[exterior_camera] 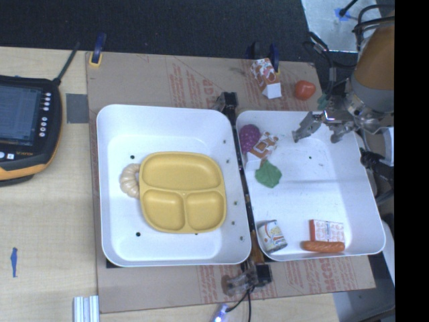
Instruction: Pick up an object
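Overhead, the gripper [320, 125] hangs over the far side of the right bin [355, 200], its fingers spread and holding nothing. Nearest candidates lie at the bin's far-left corner: a purple lump [249, 137], a small carton [265, 145] touching it, and a green piece [268, 174] just nearer. The green piece looks light, perhaps soft, and stands clear enough to pinch across its middle. A can [271, 235], box [327, 231] and sausage [322, 247] sit along the near wall.

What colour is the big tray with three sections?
Yellow; the tray shows in the camera view.
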### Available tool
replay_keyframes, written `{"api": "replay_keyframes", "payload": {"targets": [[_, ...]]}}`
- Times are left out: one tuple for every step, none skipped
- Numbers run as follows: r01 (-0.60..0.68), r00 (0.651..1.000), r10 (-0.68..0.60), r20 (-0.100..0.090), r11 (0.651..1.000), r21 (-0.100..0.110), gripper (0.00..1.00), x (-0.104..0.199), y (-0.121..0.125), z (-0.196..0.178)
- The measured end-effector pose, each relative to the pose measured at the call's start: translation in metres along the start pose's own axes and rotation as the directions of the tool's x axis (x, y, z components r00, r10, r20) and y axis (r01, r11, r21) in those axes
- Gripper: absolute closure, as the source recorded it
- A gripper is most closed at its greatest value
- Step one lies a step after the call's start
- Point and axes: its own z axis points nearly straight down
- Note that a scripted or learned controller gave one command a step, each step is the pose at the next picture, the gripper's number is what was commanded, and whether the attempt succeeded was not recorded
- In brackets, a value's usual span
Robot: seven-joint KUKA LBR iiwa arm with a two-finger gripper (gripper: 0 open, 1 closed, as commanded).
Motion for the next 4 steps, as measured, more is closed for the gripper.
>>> {"api": "replay_keyframes", "payload": {"targets": [[0.002, 1.000, -0.002, 0.001, 1.000, 0.001, 0.00, 0.046, 0.004, 0.028], [0.000, 1.000, 0.000, 0.005, 1.000, 0.006, 0.00, 0.049, 0.037, 0.100], [0.005, 1.000, -0.005, -0.004, 1.000, 0.020, 0.00, 0.044, 0.042, 0.103], [0.002, 1.000, -0.002, 0.003, 1.000, 0.031, 0.00, 0.043, 0.028, 0.109]]}}
